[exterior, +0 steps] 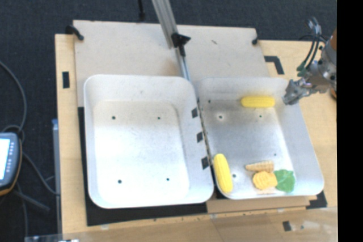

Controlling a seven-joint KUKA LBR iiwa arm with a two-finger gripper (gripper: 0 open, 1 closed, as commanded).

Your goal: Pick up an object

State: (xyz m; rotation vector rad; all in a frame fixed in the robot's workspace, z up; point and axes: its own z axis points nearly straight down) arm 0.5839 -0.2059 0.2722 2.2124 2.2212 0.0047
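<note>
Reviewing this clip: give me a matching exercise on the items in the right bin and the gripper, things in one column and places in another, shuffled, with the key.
Things:
1. Corn cob
2. Yellow piece
3. Green item
4. Gripper

Places:
A. Near right corner of the right bin
B. Over the bin's far right rim
C. Against the bin's left wall, near end
D. Far part of the bin floor

Pairs: 1-C, 2-D, 3-A, 4-B
</note>
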